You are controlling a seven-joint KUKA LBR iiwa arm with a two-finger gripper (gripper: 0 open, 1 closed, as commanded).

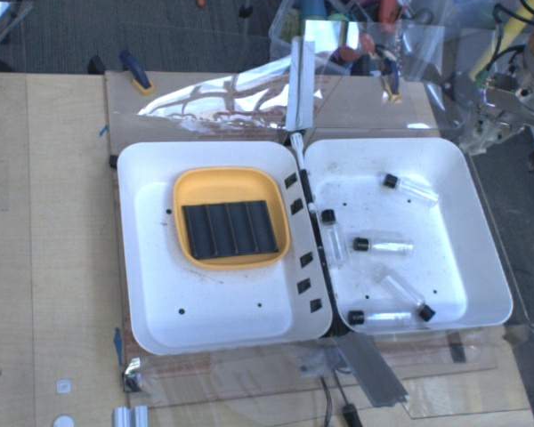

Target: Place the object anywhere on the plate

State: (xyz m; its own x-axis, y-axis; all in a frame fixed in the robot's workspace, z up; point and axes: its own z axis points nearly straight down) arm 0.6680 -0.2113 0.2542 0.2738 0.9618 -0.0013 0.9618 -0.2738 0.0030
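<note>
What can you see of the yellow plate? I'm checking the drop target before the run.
The yellow plate is a rounded-square dish with a raised rim, plastic by its look. It lies flat in the left bin, toward its upper middle. A dark ribbed rack covers most of the plate's floor, so only the rim and a strip of the upper floor show bare.

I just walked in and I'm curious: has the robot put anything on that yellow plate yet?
Not yet. The yellow plate in the left bin carries just a dark ridged insert. All five clear vials, like this one, lie in the right bin. Picking and placing are both left.
</note>
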